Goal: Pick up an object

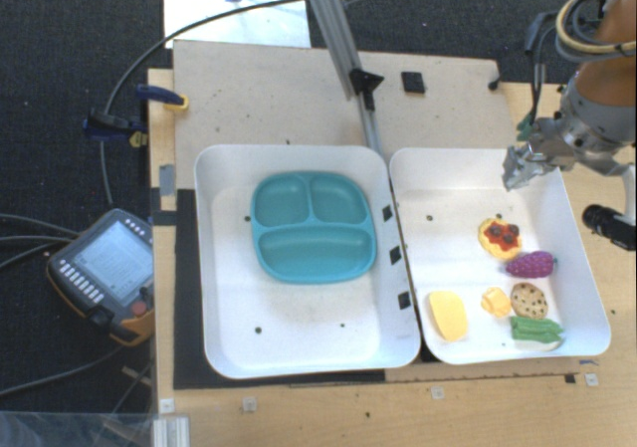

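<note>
My gripper (518,174) hangs over the far right part of the right bin (438,176), above and a little right of the toy food. Nothing shows between its fingers. In that bin lie a small pizza slice (499,235), a purple grape bunch (530,263), a yellow cheese wedge (448,315), a small yellow piece (495,302), a chocolate-chip cookie (529,300) and a green pea pod (536,331). They cluster in the near right half of the bin.
The left bin (224,266) holds a teal divided plate (314,226). A slanted grey pole (333,27) crosses the back of the bench. A teach pendant (105,266) and cables lie on the floor at left.
</note>
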Controlling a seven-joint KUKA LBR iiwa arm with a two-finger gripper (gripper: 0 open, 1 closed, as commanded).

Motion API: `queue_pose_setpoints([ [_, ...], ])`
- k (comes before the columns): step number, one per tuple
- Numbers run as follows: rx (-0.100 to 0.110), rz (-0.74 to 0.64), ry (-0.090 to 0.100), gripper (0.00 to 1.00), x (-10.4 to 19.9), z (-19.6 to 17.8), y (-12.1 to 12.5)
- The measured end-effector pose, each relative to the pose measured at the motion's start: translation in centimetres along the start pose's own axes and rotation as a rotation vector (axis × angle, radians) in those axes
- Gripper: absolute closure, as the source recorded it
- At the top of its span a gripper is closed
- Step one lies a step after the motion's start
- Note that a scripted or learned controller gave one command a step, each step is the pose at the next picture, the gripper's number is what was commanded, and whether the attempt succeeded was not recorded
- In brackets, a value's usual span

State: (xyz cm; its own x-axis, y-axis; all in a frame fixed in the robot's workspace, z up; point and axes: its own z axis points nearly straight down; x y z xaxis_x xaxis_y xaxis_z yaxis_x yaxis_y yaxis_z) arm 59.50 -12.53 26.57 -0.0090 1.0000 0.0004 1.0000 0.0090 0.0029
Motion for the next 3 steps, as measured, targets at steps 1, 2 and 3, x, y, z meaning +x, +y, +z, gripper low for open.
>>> queue_pose_setpoints([
  [1, 0.001, 0.000, 0.000, 1.00, 4.4, 1.3, 1.1],
  [2, 0.001, 0.000, 0.000, 1.00, 9.1, 2.6, 2.3],
  [3, 0.001, -0.001, 0.001, 1.00, 14.6, 3.4, 2.4],
])
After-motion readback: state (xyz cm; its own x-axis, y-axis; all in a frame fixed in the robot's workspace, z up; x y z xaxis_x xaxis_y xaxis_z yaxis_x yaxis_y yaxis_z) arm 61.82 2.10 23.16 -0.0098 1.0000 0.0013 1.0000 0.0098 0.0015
